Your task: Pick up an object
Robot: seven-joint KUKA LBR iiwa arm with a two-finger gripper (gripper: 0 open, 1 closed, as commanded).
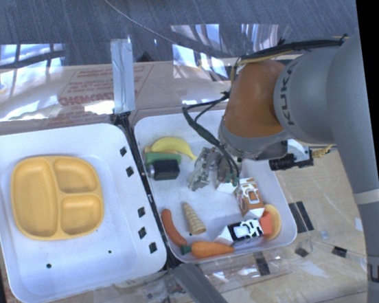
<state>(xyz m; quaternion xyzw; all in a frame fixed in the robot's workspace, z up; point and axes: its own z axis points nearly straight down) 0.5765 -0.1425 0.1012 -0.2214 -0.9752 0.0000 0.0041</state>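
Observation:
My gripper (pixel 204 169) hangs over the middle of the right bin (pixel 202 119), reaching in from the right below the orange wrist band. A yellow banana (pixel 169 146) and a dark green-and-black block (pixel 163 167) lie just left of it. Below it a ridged tan cone (pixel 194 219) rests on the bin floor. An orange-and-white carton (pixel 249 197) lies to its lower right. Along the bin's near edge sit a red sausage (pixel 172 227), a carrot (pixel 211 248), a black-and-white box (pixel 246 231) and a peach-coloured fruit (pixel 270 220). Nothing shows between the fingers.
The left bin (pixel 26 280) holds a yellow divided plate (pixel 57 196). A black hinge strip (pixel 139 188) runs between the two bins. Cardboard and tape lie behind the bins. The grey arm covers the right bin's far right corner.

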